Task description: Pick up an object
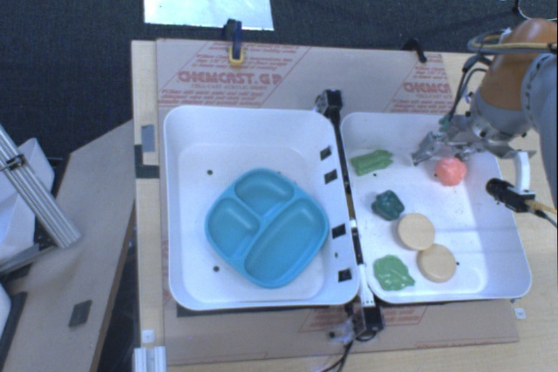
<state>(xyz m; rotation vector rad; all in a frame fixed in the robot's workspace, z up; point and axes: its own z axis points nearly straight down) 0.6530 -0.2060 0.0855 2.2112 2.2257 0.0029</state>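
The left bin (187, 274) holds a blue divided plate (266, 226) with three compartments, its long axis running from about 10 o'clock to 4 o'clock. On the desk (148, 83) behind the bins lies a brown sheet (288, 70) printed in red with "CHEMCAST", once near the 11 o'clock corner and again, partly cut off, toward 1 o'clock. In the right bin (514, 274) a green oblong piece (371, 161) lies with its long axis near 9-to-3, tipped slightly up at the 3 o'clock end. Below it sits a dark teal lump (388, 205), then a bright green flat piece (392, 273) at the bin's 7 o'clock corner. Two round tan discs (417, 231) (437, 262) lie just beside each other, in line from 11 to 5 o'clock. A small rounded pink object (451, 172), with no clear long axis, rests toward the bin's 1 o'clock area. The end effector (440, 149) sits right at the pink object's 11 o'clock side; whether it is spread or closed I cannot tell, and nothing is seen gripped.
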